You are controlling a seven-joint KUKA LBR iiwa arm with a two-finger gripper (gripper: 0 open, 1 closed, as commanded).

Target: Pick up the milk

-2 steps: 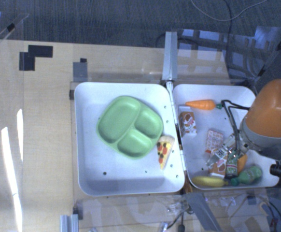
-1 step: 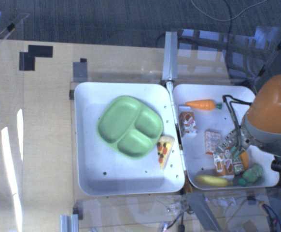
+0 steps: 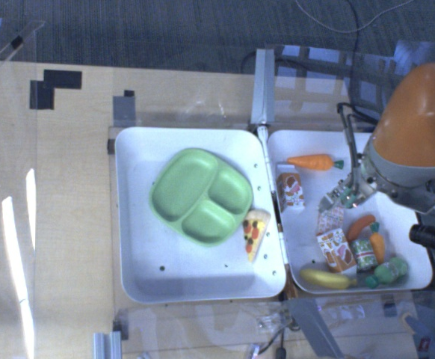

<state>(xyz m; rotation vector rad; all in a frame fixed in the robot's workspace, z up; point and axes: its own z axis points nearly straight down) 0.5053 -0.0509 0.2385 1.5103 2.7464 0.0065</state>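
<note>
The small white-and-red milk carton (image 3: 291, 190) stands at the right bin's (image 3: 424, 275) left wall; the metal two-finger gripper (image 3: 344, 195) hovers well right of it; its grip cannot be told.

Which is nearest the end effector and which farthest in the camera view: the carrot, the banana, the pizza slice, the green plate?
From the end effector in the right bin:
1. Carrot, just up-left of it, at the bin's top.
2. Banana, below it at the bin's bottom edge.
3. Pizza slice, across the divider, left bin's right side.
4. Green plate, middle of the left bin.
</note>
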